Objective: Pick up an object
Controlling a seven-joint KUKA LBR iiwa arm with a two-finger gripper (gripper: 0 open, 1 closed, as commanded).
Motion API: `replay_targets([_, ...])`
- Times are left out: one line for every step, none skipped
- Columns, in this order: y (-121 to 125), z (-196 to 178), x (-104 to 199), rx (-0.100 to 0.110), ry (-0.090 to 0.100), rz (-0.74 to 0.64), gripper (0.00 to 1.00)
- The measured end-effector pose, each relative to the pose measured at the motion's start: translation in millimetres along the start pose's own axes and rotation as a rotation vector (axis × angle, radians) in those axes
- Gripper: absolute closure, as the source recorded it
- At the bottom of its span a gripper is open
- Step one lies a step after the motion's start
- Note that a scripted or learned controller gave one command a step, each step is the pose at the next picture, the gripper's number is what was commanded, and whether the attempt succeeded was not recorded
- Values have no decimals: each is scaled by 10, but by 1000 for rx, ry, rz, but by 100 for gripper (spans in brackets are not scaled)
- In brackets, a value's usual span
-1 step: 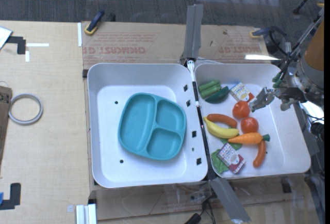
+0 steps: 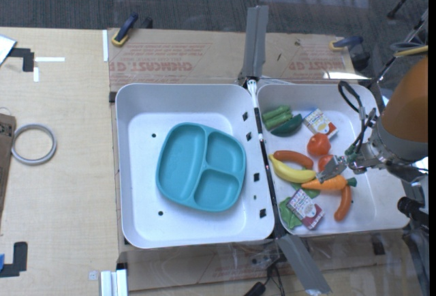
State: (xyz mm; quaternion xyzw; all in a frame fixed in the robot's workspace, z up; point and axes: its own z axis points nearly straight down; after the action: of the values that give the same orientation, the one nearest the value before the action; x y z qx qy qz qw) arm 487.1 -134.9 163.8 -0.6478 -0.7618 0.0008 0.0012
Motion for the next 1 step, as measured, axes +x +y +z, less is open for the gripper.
replay_targets([38,727,-185,-1,0,-70,0])
